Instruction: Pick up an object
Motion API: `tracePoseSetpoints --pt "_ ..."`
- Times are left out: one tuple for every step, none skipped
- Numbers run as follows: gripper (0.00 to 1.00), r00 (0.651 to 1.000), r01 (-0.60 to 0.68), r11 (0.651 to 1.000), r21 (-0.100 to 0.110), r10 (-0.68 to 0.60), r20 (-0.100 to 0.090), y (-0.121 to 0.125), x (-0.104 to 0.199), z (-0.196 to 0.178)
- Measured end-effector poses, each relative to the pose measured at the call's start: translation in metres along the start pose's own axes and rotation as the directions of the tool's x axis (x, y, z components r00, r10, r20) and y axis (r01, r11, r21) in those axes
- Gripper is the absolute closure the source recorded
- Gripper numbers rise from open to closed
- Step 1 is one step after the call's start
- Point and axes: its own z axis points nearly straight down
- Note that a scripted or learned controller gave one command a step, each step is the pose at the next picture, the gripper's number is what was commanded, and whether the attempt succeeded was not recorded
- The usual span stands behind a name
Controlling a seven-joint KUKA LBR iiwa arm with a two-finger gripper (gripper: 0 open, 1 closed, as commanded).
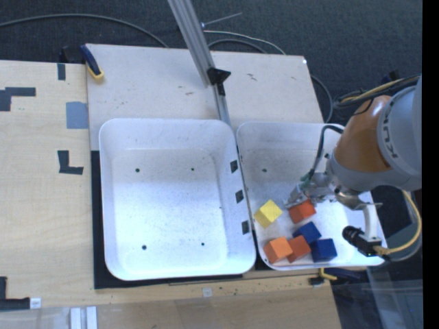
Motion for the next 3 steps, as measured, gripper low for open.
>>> tracePoseSetpoints --pt "1.0 1.0 0.006 1.0 -0.008 -0.006 -0.002 -0.018 0.083 -0.095" --pt "1.0 1.0 0.008 1.0 -0.004 -0.008 -0.002 0.025 0.153 -0.09" --pt "1.0 1.0 0.003 1.0 0.002 -0.003 -0.001 -0.018 0.198 -0.093"
